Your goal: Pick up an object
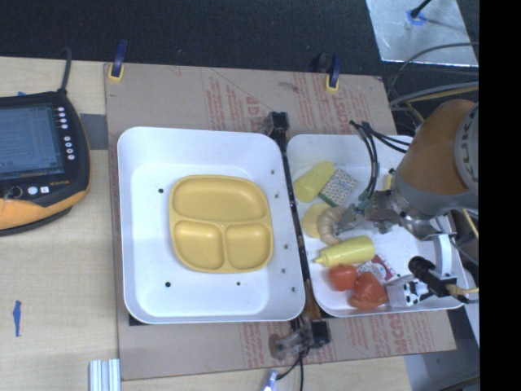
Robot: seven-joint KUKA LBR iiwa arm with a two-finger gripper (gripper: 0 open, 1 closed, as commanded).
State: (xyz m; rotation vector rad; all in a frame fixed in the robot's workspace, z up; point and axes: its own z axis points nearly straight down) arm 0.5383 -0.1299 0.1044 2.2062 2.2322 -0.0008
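Camera view: arm's jaws [356, 216], state can't tell, sit low in right bin [309, 149] btwn shrimp-like piece [329, 226] & mustard bottle [346, 252], prob. lining up a grab; divided yellow tray [220, 222] fills left bin.

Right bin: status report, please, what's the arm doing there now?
Gripper low in right bin, over the shrimp. Yellow bottle just below it. Nothing visibly held. Tomatoes crowd close.
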